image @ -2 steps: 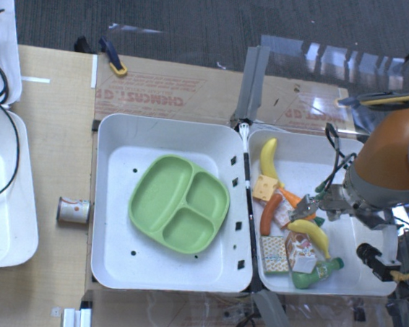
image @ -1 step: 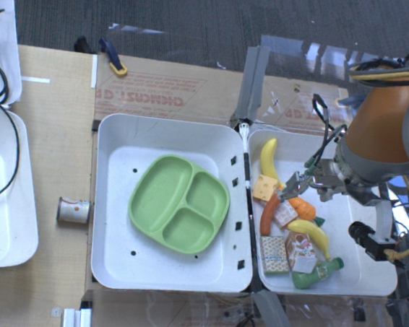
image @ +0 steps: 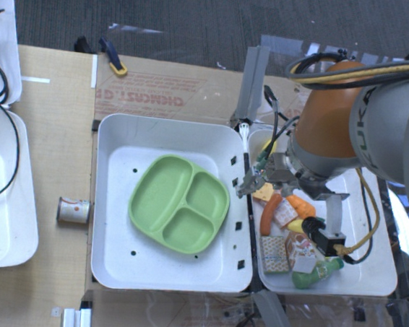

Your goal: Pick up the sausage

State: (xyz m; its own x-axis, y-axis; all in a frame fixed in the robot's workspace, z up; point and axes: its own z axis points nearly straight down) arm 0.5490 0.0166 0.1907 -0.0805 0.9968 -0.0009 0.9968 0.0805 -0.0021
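The sausage (image: 269, 212) is a short red-orange link lying nearly upright at the left side of the right bin (image: 366, 285), among other toy foods. My gripper (image: 284, 183) hangs under the orange wrist band, just above the sausage's upper end, and the arm's bulk hides much of it. Nothing visible shows the sausage lifted; it rests on the pile.
Around the sausage lie a yellow cheese wedge (image: 262, 193), an orange carrot (image: 302, 204), a waffle piece (image: 273, 253), a small printed box (image: 302, 254) and a green vegetable (image: 310, 278). The left bin (image: 107, 258) holds a green divided plate (image: 179, 204). A small can (image: 74, 211) lies on the bench.
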